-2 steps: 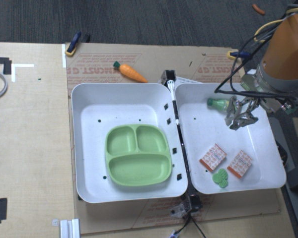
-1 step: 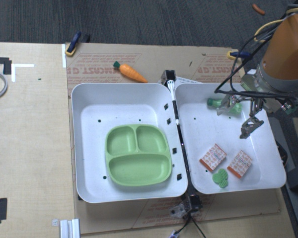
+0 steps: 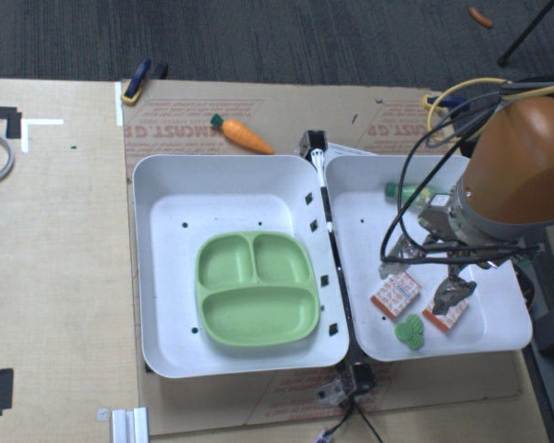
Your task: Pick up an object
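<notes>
My gripper (image 3: 434, 270) hangs low in the right bin (image 3: 360, 210), over two small packets.

I cannot tell how my gripper is set. One red-and-white packet (image 3: 395, 294) lies just left of it, a second packet (image 3: 448, 310) just beneath, and a green piece (image 3: 410, 332) sits near the bin's front edge. The left bin (image 3: 166, 210) holds a green divided plate (image 3: 257, 289). A toy carrot (image 3: 243, 134) lies on the cardboard behind the bins.

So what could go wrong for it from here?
The tool hangs over the right bin, just above one red-and-white packet; a second packet and a small green toy lie close by, so it might nudge those instead. Both packets lie flat, so the grab may slip off.
</notes>
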Robot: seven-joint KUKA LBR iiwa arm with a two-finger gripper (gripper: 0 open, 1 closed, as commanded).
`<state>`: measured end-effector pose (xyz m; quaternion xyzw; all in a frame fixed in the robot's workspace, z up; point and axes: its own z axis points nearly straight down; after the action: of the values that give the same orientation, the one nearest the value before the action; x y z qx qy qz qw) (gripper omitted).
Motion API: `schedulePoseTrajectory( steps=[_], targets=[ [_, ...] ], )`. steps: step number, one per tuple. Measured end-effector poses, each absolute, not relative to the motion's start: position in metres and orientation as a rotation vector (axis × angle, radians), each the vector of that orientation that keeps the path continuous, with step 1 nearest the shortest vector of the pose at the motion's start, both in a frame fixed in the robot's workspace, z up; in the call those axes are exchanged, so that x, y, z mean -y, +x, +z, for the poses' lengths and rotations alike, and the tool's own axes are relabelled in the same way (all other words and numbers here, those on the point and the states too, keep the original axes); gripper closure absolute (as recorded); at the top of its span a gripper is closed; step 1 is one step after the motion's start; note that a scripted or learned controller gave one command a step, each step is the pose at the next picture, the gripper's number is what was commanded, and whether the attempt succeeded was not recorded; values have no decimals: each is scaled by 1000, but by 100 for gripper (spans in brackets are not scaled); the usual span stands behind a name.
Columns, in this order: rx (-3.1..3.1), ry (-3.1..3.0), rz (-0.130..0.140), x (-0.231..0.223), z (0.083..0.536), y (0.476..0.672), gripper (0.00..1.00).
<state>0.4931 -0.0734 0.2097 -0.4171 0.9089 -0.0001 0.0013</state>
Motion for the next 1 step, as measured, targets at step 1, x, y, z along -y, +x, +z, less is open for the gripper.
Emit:
schedulePoseTrajectory(
  steps=[1],
  targets=[
    [-2899, -1203, 0, 97, 128, 491, 0]
  ],
)
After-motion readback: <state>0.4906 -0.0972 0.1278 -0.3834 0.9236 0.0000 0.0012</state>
